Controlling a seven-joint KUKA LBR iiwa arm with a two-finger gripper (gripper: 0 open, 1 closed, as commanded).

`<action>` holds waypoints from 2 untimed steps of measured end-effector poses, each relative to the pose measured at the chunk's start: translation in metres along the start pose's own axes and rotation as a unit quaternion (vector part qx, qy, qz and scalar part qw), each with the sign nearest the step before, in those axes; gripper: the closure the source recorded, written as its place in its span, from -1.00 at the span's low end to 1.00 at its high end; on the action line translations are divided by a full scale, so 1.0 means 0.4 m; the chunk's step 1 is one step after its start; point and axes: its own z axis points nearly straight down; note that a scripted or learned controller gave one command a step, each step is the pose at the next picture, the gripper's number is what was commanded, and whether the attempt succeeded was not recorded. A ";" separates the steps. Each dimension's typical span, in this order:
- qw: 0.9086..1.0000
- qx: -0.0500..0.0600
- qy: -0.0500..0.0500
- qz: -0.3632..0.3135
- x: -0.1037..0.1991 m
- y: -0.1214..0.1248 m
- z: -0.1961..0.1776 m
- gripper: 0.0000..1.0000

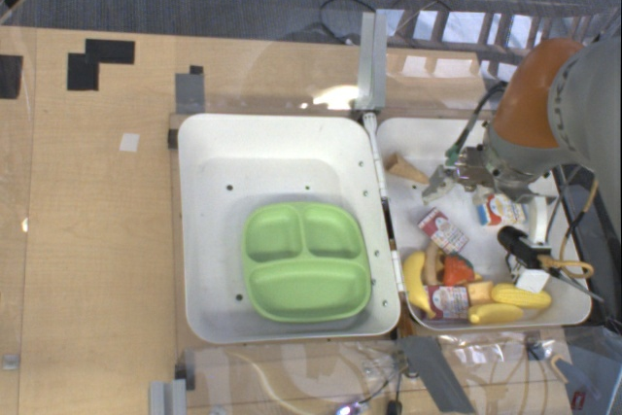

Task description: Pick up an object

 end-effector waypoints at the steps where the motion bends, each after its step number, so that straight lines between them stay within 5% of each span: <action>1: 0.999 -0.006 0.000 -0.045 0.017 -0.131 0.052 -1.00; 2: 0.999 -0.008 0.001 -0.046 0.022 -0.126 0.026 1.00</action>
